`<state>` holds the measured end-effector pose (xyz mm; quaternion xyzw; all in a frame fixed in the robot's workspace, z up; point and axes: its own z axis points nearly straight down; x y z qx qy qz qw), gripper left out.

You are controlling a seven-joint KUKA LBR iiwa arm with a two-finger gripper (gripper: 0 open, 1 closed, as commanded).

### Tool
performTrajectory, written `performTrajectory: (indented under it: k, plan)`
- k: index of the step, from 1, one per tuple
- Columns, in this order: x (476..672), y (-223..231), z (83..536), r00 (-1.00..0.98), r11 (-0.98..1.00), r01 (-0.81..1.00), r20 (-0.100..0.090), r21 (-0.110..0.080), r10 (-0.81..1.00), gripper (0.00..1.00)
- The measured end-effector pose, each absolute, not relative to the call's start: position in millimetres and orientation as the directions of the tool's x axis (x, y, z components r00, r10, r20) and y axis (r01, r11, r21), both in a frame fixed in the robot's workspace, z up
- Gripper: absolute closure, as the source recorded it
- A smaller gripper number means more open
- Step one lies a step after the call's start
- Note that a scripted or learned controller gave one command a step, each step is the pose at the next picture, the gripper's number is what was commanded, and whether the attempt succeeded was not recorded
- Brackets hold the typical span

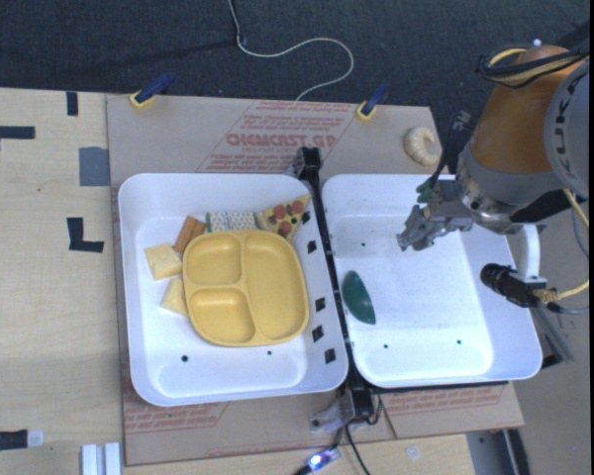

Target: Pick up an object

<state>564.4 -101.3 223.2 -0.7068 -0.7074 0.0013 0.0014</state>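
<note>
A dark green oval object (357, 297) lies on the floor of the right bin (475, 359), near its left wall. My gripper (416, 237) hangs over the upper middle of that bin, up and to the right of the green object and apart from it. I see nothing between its fingers. The left bin (144, 364) holds a yellow divided plate (246, 286), with pale and brown cracker-like pieces (165, 261) at its left and a patterned item (285, 215) at its top right.
A small beige object (422, 144) lies on the cardboard outside the right bin's far edge. A black divider (322, 255) runs between the bins. A cable (297, 52) loops across the dark backing beyond the bench.
</note>
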Motion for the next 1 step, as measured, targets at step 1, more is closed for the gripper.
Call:
performTrajectory:
  k: [1]
  plan:
    - [546.7,-93.2,234.5,-0.001,0.001,1.0,0.001,-0.003,1.0,1.0]
